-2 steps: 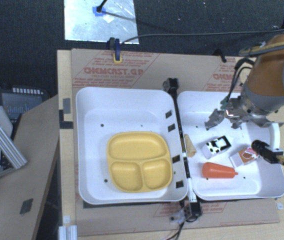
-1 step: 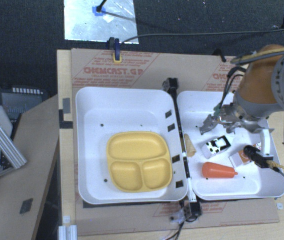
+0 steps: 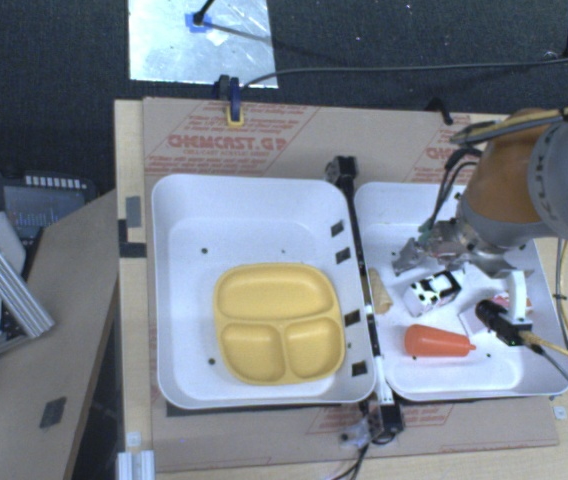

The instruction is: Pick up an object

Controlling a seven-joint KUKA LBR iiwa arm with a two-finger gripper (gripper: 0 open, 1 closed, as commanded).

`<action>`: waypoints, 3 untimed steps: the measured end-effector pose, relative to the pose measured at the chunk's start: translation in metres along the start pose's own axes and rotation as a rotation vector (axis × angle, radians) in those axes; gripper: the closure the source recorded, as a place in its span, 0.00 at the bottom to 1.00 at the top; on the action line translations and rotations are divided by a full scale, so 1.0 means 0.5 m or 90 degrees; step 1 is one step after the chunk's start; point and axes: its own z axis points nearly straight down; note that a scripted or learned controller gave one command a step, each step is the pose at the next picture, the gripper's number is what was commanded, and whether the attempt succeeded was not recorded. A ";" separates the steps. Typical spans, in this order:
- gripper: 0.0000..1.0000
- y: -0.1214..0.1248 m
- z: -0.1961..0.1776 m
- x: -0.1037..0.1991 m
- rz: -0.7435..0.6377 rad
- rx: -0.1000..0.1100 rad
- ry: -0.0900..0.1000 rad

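In the right bin, an orange cone-shaped carrot toy lies on its side near the front. A small black-and-white spotted object rests just behind it. A small tan piece lies against the bin's left wall. My gripper hangs low over the middle of the right bin, just up and left of the spotted object, with nothing visibly held. The grey wrist and its orange band hide the bin's back right part.
The left bin holds a yellow divided plate toward its front. A black divider runs between the two bins. Brown cardboard lies under both bins, with a foil sheet on the dark floor behind.
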 end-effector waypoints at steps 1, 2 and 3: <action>1.00 0.000 -0.022 0.001 0.000 0.001 0.001; 1.00 0.003 -0.109 0.003 -0.002 0.007 0.003; 1.00 0.022 -0.205 0.012 -0.002 0.007 0.003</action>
